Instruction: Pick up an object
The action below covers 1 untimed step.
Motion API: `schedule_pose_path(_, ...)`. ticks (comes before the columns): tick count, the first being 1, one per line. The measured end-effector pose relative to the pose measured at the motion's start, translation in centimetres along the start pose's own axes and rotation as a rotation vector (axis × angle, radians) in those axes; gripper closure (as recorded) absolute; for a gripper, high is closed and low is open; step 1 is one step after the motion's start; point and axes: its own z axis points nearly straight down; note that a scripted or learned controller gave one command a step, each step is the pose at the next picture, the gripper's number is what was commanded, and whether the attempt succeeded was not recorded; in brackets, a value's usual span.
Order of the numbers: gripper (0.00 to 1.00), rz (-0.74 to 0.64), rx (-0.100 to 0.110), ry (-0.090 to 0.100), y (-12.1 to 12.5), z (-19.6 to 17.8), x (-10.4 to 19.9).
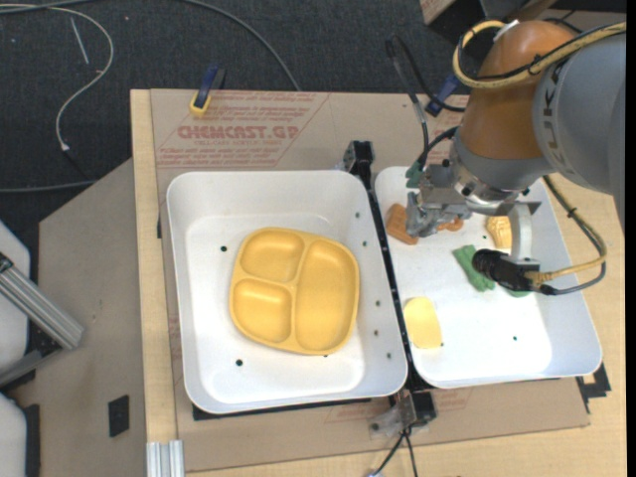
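My gripper (425, 219) reaches down into the far left part of the right bin (556, 351), right over an orange object (400, 227) that shows on both sides of it. A green object (471, 266) lies just right of the gripper, partly under a black part of the arm. A pale yellow piece (422, 323) lies near the bin's left wall, closer to the front. A small yellow-orange object (499, 232) sits behind the green one. The arm hides the fingertips.
The left bin (199, 296) holds a yellow three-compartment plate (295, 290). Black clamps (358, 157) sit at the divide between the bins. Cables run along the arm and over the dark floor behind the bench.
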Motion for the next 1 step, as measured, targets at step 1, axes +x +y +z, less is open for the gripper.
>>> schedule_pose_path(1,1.00,-0.002,-0.001,0.002,2.07,0.14,6.10)
